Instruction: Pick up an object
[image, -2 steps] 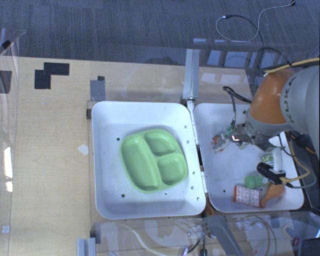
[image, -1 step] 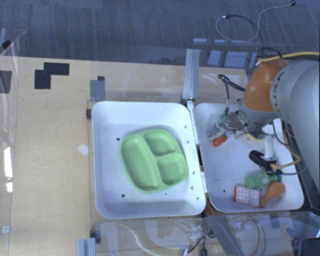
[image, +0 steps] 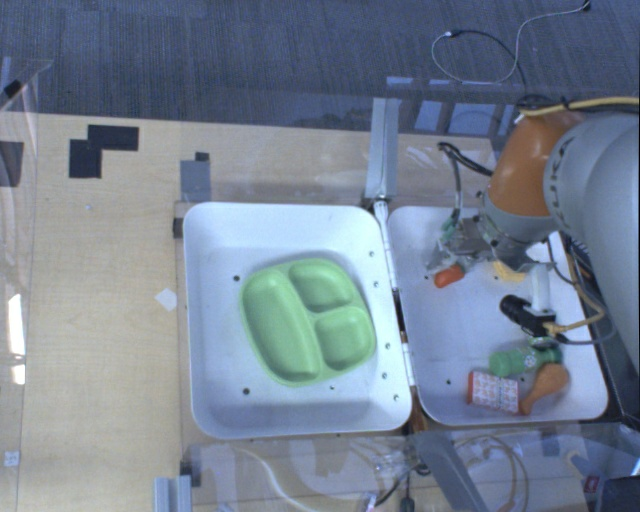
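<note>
A pale wooden desk (image: 100, 330) stands on grey carpet (image: 250, 50) with two white bins. The left bin (image: 210, 300) holds a green divided plate (image: 305, 320). In the right bin (image: 450, 350), the gripper (image: 455, 255) hangs just above a small orange piece (image: 448, 277) near the far wall; whether its grip is closed cannot be told. A red patterned box (image: 494, 391), a green toy (image: 512, 361) and an orange-brown toy (image: 545, 383) cluster at the near corner.

A pale wooden bench (image: 110, 330) bears two shallow white bins side by side, the left bin (image: 215, 232) touching the right bin (image: 440, 385) along a grey metal divider (image: 380, 150) that runs on past their far edge. An L-shaped black tape mark (image: 100, 148) lies on the bench's far left, near a small grey bracket (image: 196, 178) at the left bin's far corner. Beyond the bench is grey carpet (image: 200, 50), with a thin looped cable (image: 480, 55) lying on it.
</note>
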